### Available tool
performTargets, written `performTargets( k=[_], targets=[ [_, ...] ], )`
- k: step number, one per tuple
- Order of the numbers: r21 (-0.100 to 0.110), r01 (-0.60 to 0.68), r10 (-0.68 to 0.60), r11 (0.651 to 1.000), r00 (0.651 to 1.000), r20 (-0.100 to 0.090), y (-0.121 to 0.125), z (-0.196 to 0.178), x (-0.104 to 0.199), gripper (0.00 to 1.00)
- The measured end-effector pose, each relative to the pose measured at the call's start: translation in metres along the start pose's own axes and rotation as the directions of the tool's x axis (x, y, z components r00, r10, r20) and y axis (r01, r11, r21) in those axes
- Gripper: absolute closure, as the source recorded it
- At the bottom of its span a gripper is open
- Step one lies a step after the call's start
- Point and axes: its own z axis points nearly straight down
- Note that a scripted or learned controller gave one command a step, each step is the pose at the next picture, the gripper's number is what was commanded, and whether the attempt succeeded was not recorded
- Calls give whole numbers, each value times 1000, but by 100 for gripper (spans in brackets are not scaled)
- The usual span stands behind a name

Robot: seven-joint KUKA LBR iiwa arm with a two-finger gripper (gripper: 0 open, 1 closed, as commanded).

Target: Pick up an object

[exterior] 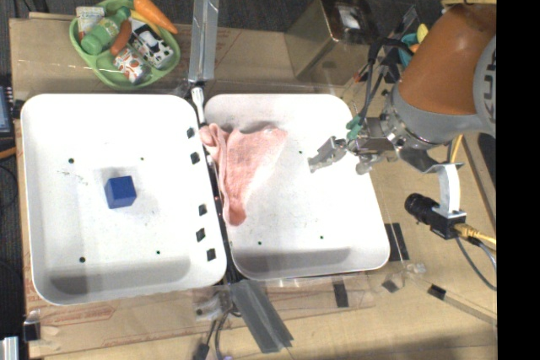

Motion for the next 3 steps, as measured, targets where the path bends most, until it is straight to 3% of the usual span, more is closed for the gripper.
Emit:
performTargets(
  k=[1,2,3],
  targets=[
    [-1,24,-24,1000,1000,2,63,21,58,0],
    [3,11,-11,1000,1000,0,109,159,27,0],
    [-4,129,-129,992,992,0,94,193,24,0]
  ],
)
